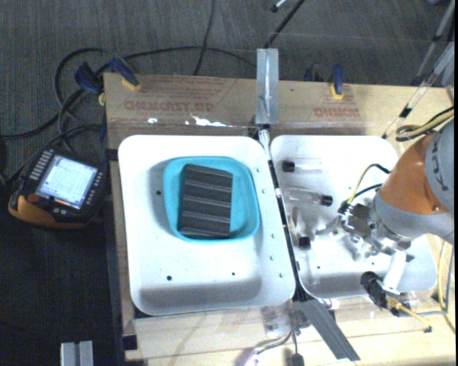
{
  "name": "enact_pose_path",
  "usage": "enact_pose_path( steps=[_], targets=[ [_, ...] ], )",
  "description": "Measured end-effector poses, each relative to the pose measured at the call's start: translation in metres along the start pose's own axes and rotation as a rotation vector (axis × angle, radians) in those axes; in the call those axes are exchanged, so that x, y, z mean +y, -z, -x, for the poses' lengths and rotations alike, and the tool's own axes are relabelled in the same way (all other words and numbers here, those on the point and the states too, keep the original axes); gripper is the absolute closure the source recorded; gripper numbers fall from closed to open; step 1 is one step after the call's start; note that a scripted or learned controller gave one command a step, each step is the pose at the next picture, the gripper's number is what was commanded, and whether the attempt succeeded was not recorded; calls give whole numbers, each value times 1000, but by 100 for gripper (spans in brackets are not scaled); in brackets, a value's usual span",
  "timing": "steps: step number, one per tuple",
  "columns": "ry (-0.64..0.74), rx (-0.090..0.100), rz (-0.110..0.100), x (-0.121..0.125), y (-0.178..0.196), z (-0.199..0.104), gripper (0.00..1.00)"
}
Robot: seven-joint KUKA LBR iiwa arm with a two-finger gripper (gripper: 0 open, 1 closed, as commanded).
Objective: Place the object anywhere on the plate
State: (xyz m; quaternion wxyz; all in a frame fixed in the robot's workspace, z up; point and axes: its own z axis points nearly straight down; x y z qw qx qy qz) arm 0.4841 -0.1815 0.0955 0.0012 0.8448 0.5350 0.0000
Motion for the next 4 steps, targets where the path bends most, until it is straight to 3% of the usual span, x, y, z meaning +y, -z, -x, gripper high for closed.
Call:
enact_pose_path(
  steps=[1, 2, 3, 4],
  targets=[
    [96, -2, -4, 8, 112, 18, 0],
    [-228, -2, -7, -10, 42, -16, 0],
    [18, -1, -5, 11, 93, 26, 0],
    [-4, 1, -8, -16, 42, -31, 0]
  ],
)
